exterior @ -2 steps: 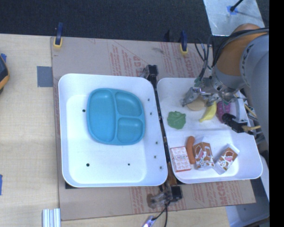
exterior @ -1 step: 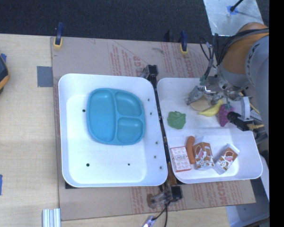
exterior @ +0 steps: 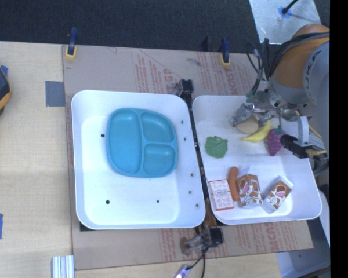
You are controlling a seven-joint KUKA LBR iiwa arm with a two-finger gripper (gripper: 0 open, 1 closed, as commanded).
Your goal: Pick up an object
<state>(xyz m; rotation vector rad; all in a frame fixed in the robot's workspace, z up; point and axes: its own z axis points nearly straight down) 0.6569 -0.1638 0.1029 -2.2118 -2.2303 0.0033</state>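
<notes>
Several small toy foods crowded the right white plastic bin, and with the metal two-finger gripper, its grip impossible to judge, low over the yellow plastic banana touching the purple grape bunch, a close might have nudged both away.

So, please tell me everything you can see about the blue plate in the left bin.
The blue plastic divided plate has a rounded-rectangle shape with three compartments: one large on its left, two smaller on its right. It looks smooth and holds nothing. It lies flat, slightly turned, on the floor of the left shallow white bin, in the upper middle, with nothing else touching it.
</notes>
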